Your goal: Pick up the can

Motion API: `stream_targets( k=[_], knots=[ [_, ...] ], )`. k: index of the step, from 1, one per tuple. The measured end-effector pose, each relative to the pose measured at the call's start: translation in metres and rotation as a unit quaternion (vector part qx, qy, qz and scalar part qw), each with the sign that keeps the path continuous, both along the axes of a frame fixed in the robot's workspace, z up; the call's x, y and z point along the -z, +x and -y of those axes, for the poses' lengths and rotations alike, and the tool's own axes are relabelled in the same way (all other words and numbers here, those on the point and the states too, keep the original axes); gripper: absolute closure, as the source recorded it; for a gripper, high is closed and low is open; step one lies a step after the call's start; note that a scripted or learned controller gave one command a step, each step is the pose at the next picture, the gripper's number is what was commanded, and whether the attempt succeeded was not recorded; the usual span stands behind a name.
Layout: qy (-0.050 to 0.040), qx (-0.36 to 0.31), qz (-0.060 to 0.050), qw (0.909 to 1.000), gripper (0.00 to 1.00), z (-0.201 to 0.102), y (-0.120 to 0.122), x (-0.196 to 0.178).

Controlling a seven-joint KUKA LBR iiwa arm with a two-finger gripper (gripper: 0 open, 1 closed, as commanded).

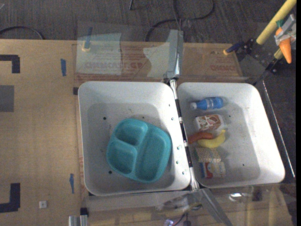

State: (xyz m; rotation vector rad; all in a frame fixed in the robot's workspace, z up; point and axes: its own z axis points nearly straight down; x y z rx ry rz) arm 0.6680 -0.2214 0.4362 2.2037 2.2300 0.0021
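The right bin [263,126] holds a small red-and-white container [208,122] lying on its side near the bin's left wall; it looks like the can. Just beyond it lies a blue bottle [208,103] with a white cap. In front of the can are an orange carrot-like piece [199,136] and a yellow banana [212,141], which touch each other. Nearer the front wall lies a red-and-white packet [210,166].
A teal divided plate [138,149] lies in the left bin [94,102]. A metal divider [181,140] runs between the bins. A yellow rod [277,19] and an orange-tipped clamp [285,47] stand past the right bin's far right corner. Clear panels lean behind both bins.
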Motion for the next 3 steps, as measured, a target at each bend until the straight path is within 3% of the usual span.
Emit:
stream_targets(
  k=[3],
  knots=[
    [0.0017,0.126,-0.002,0.992,1.0,-0.0089,-0.0015,0.0007]
  ],
)
